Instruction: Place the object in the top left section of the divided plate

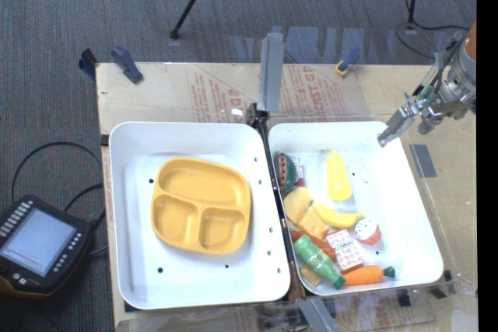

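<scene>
My tool [391, 133] is hovering over the right white bin's [420, 206] far corner; grip state: cannot tell. Nothing picked yet. I am needing to descend onto a toy, perhaps the yellow plastic banana [336, 214]; the yellow divided plate [201, 205] is waiting in the left bin [128, 167].

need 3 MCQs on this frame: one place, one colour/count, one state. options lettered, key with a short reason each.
1. Where is the divided plate?
A. left bin
B. right bin
C. on the bare bench

2. What colour is the plate?
A. white
B. yellow
C. green

3. Where is the gripper now?
A. over the plate
B. down among the toy food
C. near the far right corner of the right bin, above its rim

Key: 1 A, the plate lies in the left bin. 2 B, it is yellow against the white bin. 3 C, the gripper hangs by the right bin's upper right corner, apart from the toy food piled in that bin.
</scene>
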You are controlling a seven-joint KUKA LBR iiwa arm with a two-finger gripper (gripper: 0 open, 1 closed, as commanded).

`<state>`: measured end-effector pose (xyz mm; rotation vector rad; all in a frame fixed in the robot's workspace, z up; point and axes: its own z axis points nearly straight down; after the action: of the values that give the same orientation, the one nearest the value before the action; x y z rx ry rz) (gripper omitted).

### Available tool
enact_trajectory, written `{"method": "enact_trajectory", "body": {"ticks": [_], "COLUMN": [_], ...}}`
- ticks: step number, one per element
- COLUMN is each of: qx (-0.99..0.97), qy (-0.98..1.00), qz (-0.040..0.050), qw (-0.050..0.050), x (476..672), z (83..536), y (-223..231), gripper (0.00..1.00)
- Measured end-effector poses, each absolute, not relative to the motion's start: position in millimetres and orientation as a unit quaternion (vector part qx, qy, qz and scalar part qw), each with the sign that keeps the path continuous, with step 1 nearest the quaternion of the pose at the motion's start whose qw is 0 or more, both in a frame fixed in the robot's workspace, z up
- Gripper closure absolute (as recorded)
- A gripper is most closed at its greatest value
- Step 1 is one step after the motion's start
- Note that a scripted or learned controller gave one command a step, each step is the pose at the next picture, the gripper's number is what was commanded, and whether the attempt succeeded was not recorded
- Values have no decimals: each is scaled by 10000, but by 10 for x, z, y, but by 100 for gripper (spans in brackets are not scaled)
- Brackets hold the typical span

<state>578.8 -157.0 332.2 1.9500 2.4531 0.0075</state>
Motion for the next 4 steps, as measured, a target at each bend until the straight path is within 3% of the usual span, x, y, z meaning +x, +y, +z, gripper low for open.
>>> {"method": "enact_trajectory", "body": {"ticks": [1,2,3,4], "qx": [5674,5680,5991,5998], "qy": [8235,8230,8006,8001], "qz": [-3,-1,-16,-10], "qw": [-8,-3,-33,-22], "x": [5615,5629,4777,4781], "z": [3091,3183,2682,2690], "y": [-1406,-1418,-915,-922], "gripper": [0,100,100,0]}}
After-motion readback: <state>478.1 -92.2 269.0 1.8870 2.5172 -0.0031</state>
